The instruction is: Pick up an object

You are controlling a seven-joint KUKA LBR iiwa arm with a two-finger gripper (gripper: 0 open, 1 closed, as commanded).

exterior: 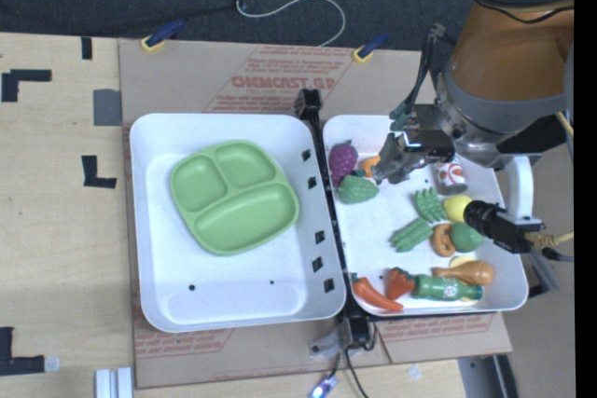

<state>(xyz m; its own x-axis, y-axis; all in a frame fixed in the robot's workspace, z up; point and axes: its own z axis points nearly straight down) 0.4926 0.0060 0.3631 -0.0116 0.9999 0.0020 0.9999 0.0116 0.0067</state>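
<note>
Gripper (390, 165) low over right bin's (504, 298) upper-left corner, hard by the centre divider, finger spread indiscernible, beside glossy purple grapes (343, 157) and knobbly green broccoli (356, 190); other plastic foods crowd the front rim; left bin (154, 200) carries a smooth green sectioned plate (234, 196).

Glossy plastic green plate (235, 197) in smooth white bin (159, 294).

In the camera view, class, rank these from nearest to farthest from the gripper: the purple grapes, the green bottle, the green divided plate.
1. Purple grapes, just left of the gripper.
2. Green bottle, at the right bin's front edge.
3. Green divided plate, in the left bin.
</note>
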